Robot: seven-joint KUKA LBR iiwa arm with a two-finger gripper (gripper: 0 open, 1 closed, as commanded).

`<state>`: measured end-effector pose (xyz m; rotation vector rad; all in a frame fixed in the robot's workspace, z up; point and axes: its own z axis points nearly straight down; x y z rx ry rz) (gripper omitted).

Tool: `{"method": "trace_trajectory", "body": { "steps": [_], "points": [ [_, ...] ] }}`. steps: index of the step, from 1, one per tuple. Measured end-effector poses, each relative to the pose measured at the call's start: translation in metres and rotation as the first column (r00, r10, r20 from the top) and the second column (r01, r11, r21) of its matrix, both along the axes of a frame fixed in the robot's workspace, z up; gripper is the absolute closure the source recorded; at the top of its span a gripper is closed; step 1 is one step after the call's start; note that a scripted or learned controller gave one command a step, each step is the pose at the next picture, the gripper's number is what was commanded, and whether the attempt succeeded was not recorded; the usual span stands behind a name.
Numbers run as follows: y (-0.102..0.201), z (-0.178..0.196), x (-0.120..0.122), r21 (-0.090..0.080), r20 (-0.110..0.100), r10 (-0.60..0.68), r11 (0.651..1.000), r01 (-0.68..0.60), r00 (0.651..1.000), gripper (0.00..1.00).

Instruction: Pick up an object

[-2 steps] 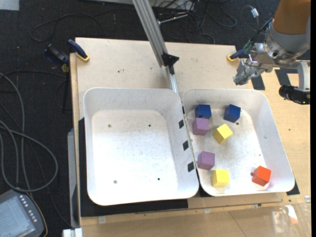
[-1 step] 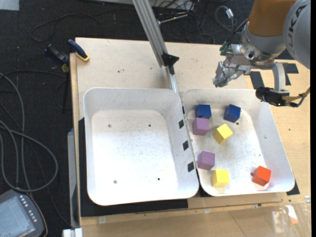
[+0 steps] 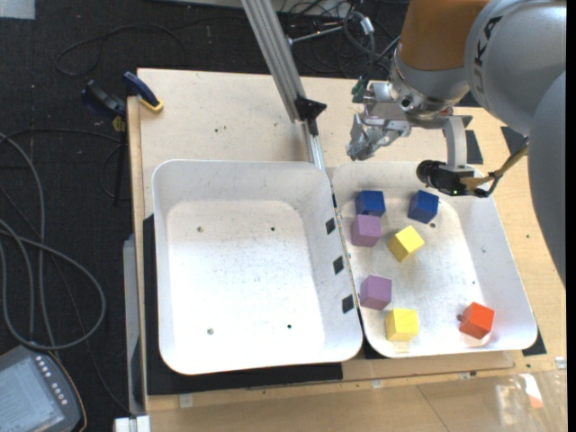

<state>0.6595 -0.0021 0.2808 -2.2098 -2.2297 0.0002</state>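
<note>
The right bin [image 3: 504, 268] holds several small cubes: two blue ones [image 3: 369, 202] [image 3: 423, 206], two purple ones [image 3: 365, 230] [image 3: 375, 291], two yellow ones [image 3: 407, 242] [image 3: 401, 324] and an orange one [image 3: 477, 320]. My gripper [image 3: 362, 148] hangs above the bin's far left corner, higher than the nearest blue cube and just behind it. I see no cube between its fingers. The view does not show how far apart they stand.
The left bin [image 3: 180, 196] sits beside the right one, with black clips along the shared wall. A slanted aluminium bar [image 3: 274, 48] crosses behind the bins. A blue and yellow clamp [image 3: 135, 93] lies at the bench's far left corner.
</note>
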Motion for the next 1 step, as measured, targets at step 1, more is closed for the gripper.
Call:
{"method": "trace_trajectory", "body": {
  "steps": [1],
  "points": [
    [0.0547, -0.0220, 0.0065, -0.001, 0.000, -0.001, 1.000, 0.001, 1.000, 1.00]
  ]
}}
